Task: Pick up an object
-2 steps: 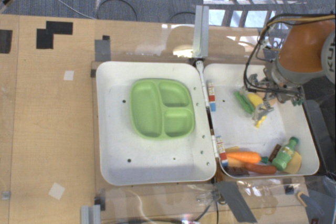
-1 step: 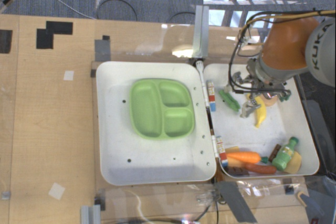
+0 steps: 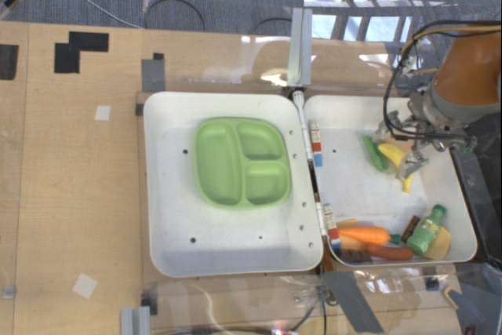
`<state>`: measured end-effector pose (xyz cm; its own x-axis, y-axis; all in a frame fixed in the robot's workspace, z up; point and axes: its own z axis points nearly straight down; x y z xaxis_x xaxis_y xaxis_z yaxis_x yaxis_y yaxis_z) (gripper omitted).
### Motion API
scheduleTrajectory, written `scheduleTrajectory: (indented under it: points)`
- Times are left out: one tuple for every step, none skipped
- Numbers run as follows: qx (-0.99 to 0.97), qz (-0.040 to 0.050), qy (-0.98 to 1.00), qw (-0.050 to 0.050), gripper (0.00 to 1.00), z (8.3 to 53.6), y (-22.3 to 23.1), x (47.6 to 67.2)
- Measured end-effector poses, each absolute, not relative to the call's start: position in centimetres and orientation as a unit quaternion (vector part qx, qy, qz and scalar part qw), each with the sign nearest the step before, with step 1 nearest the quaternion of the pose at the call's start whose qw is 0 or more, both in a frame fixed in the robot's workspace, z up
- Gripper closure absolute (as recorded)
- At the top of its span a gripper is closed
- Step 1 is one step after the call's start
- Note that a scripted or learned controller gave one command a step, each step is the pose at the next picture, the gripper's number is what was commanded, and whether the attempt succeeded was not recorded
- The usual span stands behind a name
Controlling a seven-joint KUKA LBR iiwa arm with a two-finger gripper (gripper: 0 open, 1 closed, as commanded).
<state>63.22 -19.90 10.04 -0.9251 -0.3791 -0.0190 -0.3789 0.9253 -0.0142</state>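
Blue-grey carpet lay beyond the far edge of a pale wood bench [image 3: 70,192] that bore two white bins. A left bin [image 3: 169,169] held a green divided plate [image 3: 240,163]. A right bin [image 3: 353,184] held the loose items: a yellow-and-green toy [image 3: 386,154] near its far middle, a carrot [image 3: 363,234] along the near wall with a dark red piece [image 3: 384,253] just beside it, and a green bottle [image 3: 426,229] in the near right corner.

The gripper [image 3: 416,161] hung low over the right bin, just right of the yellow-and-green toy. Whether it was apart, together or clamped could not be told.

By the look of it, the step in hand was the reach for that toy. The next move called for centring over it and closing across its short side. Its long axis ran from far left to near right.
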Motion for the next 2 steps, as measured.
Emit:
scheduleTrajectory:
  points:
    - [-0.315,-0.0093,0.949,0.017,0.0,10.0,-14.9,61.8]
    - [-0.312,-0.0099,0.95,0.019,0.0,10.1,-10.0,59.9]
